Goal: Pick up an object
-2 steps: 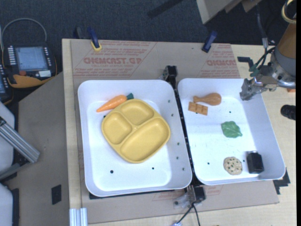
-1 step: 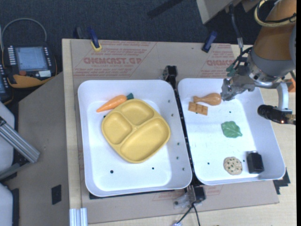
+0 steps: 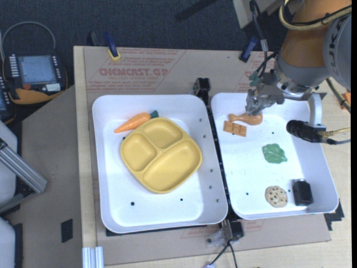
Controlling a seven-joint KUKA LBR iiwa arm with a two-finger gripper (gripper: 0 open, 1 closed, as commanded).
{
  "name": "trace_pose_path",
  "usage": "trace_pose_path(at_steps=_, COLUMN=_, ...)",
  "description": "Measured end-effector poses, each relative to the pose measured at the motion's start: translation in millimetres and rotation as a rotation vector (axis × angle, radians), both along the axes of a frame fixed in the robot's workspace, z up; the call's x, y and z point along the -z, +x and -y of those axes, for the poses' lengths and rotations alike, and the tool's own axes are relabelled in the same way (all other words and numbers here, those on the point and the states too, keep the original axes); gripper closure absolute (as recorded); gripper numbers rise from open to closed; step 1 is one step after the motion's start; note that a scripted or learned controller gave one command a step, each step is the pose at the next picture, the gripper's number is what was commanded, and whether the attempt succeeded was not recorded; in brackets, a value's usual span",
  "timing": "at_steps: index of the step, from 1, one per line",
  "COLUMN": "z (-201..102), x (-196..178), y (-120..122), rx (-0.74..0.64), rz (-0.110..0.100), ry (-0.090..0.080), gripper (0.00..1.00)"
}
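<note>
My gripper [image 3: 256, 109] hangs over the upper left part of the right bin [image 3: 312, 205]. Its tip is right above a tan, elongated food piece [image 3: 244, 119], touching or nearly touching it. Just below lies an orange waffle-like block [image 3: 235, 129]. A green leaf-shaped item [image 3: 274, 153] sits in the middle of that bin. A round cookie [image 3: 275, 196] and a small black block [image 3: 303, 192] lie near its front edge. I cannot make out the state of the gripper.
The left bin [image 3: 111, 205] holds a yellow divided plate [image 3: 160, 154] and an orange carrot [image 3: 132, 121] behind it. A black cylinder with a cable [image 3: 304, 130] juts from the arm over the right bin's right side.
</note>
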State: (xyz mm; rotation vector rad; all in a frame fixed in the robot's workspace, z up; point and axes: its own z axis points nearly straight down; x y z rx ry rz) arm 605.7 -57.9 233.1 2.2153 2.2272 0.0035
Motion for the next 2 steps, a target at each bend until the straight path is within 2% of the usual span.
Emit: trace_pose_path(at_steps=2, z=-113.1, x=-1.2, y=26.1, rx=-0.001, rz=0.002, ry=0.001, gripper=1.00)
